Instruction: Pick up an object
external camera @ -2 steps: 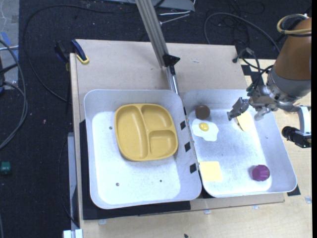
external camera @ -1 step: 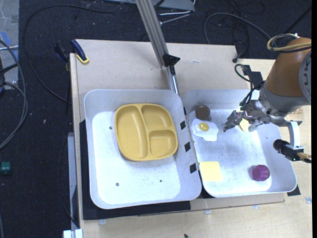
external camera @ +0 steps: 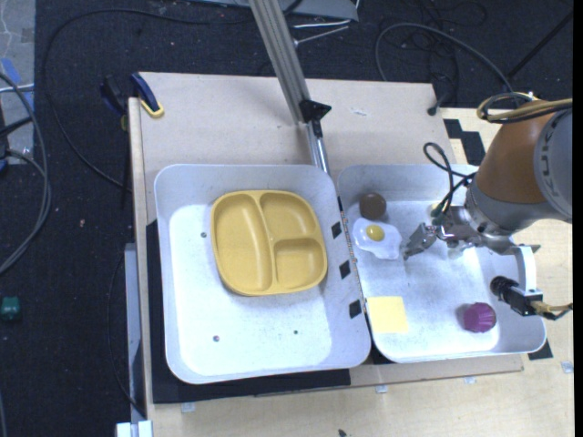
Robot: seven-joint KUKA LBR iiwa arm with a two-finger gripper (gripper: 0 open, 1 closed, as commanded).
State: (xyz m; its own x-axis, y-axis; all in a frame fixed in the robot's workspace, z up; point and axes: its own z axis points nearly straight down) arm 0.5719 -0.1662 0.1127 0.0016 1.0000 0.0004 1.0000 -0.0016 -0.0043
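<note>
Tool (external camera: 421,241), jaws slightly apart and empty, hovers just right of the fried egg (external camera: 375,238).

I am looking down on two white bins, the left bin (external camera: 182,335) and the right bin (external camera: 437,335). One yellow divided plate (external camera: 270,242) is sitting in the left bin. Right of that plate, four small things are lying: one brown ball (external camera: 372,206), one fried egg (external camera: 375,238), one yellow square (external camera: 388,315), one purple piece (external camera: 476,317).
</note>
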